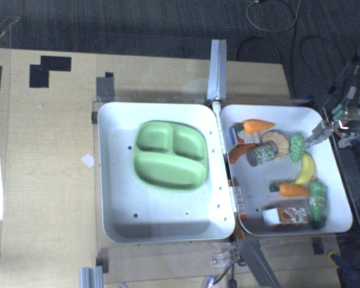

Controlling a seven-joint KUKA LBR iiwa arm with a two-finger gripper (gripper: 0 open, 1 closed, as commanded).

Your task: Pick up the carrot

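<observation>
Two carrot-like toys lie in the right bin [342, 221]. One orange carrot [259, 126] with a green tip rests near the bin's far wall. A second, smaller carrot [292, 190] with a green top lies toward the front, between a banana and a carton. My gripper [317, 137] reaches in over the bin's far right corner, close to a green leafy toy [297, 147]. It is well apart from both carrots, with nothing visibly in its grasp.
The right bin also holds a labelled can [262, 154], a round tan piece [276, 141], a reddish-orange piece [240, 152], a yellow banana [306, 168], a green bottle [317, 201] and a small carton [285, 216]. A green divided plate [170, 155] sits in the left bin [117, 209].
</observation>
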